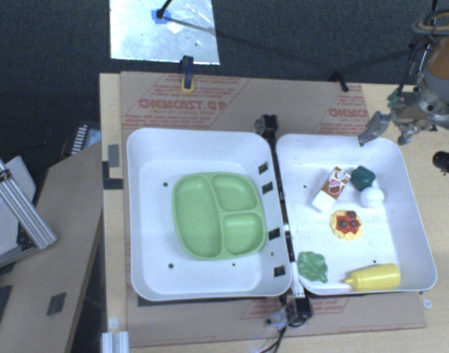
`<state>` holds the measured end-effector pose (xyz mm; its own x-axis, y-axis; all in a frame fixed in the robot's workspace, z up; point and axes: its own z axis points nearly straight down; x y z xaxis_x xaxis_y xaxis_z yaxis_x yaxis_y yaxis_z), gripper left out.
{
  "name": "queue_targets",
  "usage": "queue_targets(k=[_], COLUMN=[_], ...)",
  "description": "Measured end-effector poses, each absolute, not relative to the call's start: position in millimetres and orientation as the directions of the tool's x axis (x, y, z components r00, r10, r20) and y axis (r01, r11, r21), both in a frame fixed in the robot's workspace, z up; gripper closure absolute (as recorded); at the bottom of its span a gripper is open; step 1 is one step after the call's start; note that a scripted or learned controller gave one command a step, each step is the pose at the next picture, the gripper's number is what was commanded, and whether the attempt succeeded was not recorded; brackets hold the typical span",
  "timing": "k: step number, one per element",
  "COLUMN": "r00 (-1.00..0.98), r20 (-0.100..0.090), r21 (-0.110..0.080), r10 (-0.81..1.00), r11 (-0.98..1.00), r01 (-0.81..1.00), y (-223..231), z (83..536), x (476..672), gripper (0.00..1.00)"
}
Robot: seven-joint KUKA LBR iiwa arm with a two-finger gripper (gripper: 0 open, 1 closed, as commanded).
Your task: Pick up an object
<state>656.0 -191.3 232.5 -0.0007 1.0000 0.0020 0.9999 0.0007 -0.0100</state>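
Observation:
My gripper [386,133] hangs open over the far right corner of the right bin [411,197], with nothing between its fingers. In that bin lie a red and white carton [332,188], a dark green block [362,175], a white ball [372,195], a round yellow toy with red toppings [346,224], a leafy green toy [312,266] and a yellow bottle [373,276] on its side. The carton, block and ball are nearest the gripper, a short way in front of it.
The left bin [147,197] holds a green divided plate [217,215]. A black divider [275,190] with clips runs between the bins. A silver sheet [164,20] lies on the dark floor behind the bench.

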Motion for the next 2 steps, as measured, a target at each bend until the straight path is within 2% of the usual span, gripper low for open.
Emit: queue_targets(k=[1,2], r00=[-0.003,-0.006], r20=[-0.001,0.000], r21=[0.002,-0.001], r10=[1.000,1.000], r11=[0.003,0.006], r01=[1.000,1.000], y=[-191,-184], z=[240,185], x=[658.5,665.5], gripper=[0.00,0.00])
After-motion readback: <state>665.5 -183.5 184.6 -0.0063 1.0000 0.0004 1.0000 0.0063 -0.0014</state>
